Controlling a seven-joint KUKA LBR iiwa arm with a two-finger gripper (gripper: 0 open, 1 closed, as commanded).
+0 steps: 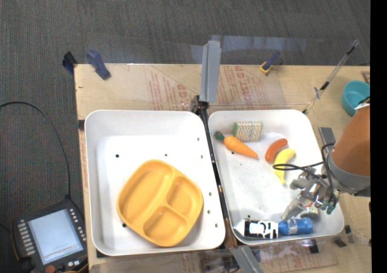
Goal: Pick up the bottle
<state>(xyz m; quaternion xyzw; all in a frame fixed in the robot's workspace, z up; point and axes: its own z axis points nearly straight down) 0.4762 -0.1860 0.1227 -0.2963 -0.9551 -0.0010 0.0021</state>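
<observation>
Bottle [278, 228] lies on its side along right bin's [266, 118] near wall, blue cap end rightward. Likely light, stiff plastic, round and prone to roll; grip across the labelled midbody. Gripper [305, 201] hovers just above; finger spread unreadable.

1. Even, diffuse overhead light brightens both white bins [100, 122], which show mild glare.
2. Shadows stay short and soft.
3. Slightly soft, grainy focus; the gripper [307, 200] blurs.
</observation>
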